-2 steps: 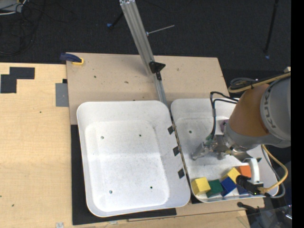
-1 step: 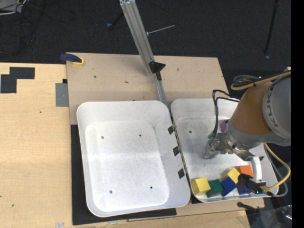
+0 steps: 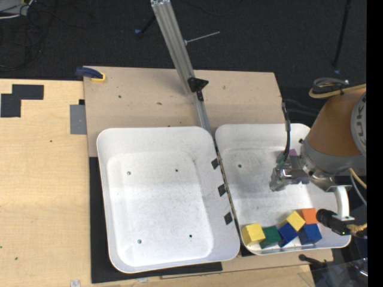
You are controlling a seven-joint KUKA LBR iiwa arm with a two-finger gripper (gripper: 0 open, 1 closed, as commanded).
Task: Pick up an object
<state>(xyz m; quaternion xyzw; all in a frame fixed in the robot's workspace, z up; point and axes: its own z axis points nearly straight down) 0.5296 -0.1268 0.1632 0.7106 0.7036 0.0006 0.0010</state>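
Several small blocks lie at the near edge of the right bin [image 3: 251,154]: a yellow block [image 3: 253,232], a green block [image 3: 270,237], a second yellow block [image 3: 295,220], a blue block [image 3: 288,234], an orange block [image 3: 309,215] and another blue block [image 3: 310,234]. My gripper [image 3: 281,180] hangs over the middle of the right bin, up and left of the blocks and apart from them. Nothing shows between its fingers. A small purple bit [image 3: 292,153] peeks out just above the gripper, by the arm.
The left bin [image 3: 119,145] sits beside the right one, with black clips [image 3: 222,189] along the shared edge. A slanted aluminium rail [image 3: 176,46] rises behind the bins. The orange band of the arm [image 3: 335,124] covers the right bin's far right side.
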